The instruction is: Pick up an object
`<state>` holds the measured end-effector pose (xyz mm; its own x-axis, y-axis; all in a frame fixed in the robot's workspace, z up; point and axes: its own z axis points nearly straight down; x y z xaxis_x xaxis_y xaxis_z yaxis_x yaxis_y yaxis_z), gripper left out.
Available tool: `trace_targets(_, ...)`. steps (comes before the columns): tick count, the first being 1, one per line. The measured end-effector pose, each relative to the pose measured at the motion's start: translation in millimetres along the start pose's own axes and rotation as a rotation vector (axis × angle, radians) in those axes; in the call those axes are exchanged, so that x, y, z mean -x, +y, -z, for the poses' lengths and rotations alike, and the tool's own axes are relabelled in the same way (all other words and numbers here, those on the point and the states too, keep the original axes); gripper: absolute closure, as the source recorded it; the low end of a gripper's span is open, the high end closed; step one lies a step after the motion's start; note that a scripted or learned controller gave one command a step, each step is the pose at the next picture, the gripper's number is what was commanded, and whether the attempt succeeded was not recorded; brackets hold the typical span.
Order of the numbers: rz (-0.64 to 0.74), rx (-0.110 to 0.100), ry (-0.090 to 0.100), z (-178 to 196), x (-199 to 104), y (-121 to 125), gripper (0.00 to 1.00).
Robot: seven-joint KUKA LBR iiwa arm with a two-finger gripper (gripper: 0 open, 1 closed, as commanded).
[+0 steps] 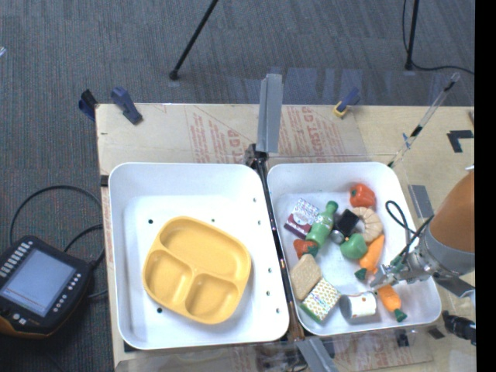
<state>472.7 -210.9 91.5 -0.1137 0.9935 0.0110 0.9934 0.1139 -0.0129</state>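
Observation:
The right bin holds several toy foods: a red-orange pepper, a green bottle, a green pepper, a long carrot, a tan cracker, a green-and-white patterned block, a white can and a small carrot. My gripper is low over the bin's front right part, just above the small carrot and right of the long carrot's lower end. Nothing shows as held in it.
The left bin holds a yellow divided plate. A grey post stands behind the gap between the bins. A pendant with a screen lies off the bench at the left. A black cable loops over the right bin's right side.

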Motion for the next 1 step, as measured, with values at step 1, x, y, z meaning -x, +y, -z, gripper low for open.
trace_targets(1,-0.031,0.014,-0.010,188.7,-66.1,36.0,1.00)
